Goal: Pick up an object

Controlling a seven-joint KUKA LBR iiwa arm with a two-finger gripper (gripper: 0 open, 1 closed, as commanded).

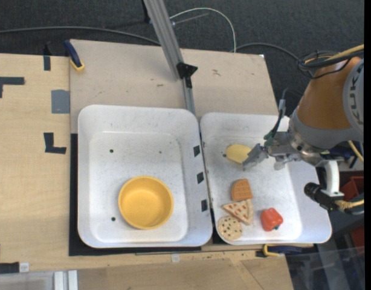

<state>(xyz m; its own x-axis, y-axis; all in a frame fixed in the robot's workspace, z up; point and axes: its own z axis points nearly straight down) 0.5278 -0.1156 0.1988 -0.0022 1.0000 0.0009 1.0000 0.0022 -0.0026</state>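
In the right bin [306,222] lie a pale yellow lemon-shaped piece [236,153], an orange-brown cracker [241,190], a pizza-like wedge [239,211], a round cookie [229,228] and a red pepper [270,219]. My gripper [255,156] hangs low over this bin, just right of the yellow piece and touching or nearly touching it. The grey and orange arm [327,110] comes in from the right. Nothing shows between the fingers.
The left bin [95,132] holds a yellow bowl [145,202] near its front. A grey metal pole [167,32] slants down to the gap between the bins. Cables run across the dark floor behind the bench.
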